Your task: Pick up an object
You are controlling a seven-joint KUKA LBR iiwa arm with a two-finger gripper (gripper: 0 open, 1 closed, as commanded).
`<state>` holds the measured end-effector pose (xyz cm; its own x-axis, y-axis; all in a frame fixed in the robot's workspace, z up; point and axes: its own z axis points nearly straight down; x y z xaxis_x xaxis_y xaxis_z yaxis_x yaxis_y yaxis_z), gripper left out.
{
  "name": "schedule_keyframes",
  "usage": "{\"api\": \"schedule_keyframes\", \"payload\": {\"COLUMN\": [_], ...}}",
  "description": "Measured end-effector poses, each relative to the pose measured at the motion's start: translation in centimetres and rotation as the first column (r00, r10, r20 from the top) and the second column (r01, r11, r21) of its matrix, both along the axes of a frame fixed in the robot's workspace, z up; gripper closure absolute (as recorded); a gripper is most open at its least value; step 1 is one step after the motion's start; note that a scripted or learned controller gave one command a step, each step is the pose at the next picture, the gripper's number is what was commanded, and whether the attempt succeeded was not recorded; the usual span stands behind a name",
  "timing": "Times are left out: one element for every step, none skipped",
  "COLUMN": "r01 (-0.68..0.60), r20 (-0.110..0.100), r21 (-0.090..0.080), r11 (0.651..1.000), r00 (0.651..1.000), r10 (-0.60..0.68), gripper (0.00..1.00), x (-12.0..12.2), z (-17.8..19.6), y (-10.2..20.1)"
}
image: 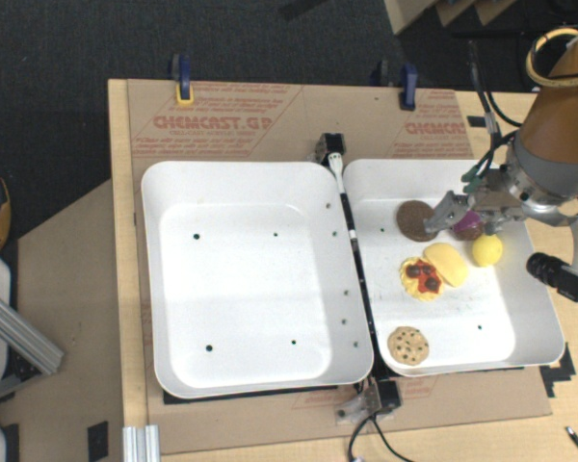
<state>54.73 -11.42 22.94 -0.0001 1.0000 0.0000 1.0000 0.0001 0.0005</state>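
- Arm (557,123) comes in from the right, grey body with the orange band up top, wrist low over the back part of the right bin (520,349).
- Tool (467,218) sits over the bin's upper middle, metal fingers splayed out to the left and right of a small purple object (469,225).
- Purple object is right at the tool, partly covered by it. Looks like it's between the fingers, but can't tell if they're actually clamped on it or just standing around it, so the tool's opening is a can't-tell from this angle.
- Brown round disc (413,219) lies just left of the tool, touching or nearly touching the left finger tip.
- Yellow ball-shaped item (487,250) is just below and right of the tool, on the bin floor.
- Pale yellow lump (447,262) is below the tool, butted against a flat yellow piece with red and dark topping (422,279) on its left.
- Chocolate chip cookie (408,346) lies near the front edge of the right bin, well apart from the tool.
- Left bin (173,258) sits beside the right one, the two rims meeting along the middle seam.
- Both bins rest on a brown board (125,210) on the desk, with blue clamps (182,68) along its back edge.
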Motion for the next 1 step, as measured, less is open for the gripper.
{"api": "schedule_keyframes", "payload": {"r01": [0.003], "r20": [-0.013], "r21": [0.002], "r11": [1.0], "r00": [1.0], "r10": [-0.003], "gripper": [0.0], "x": [-0.69], "z": [-12.95], "y": [-1.92]}}
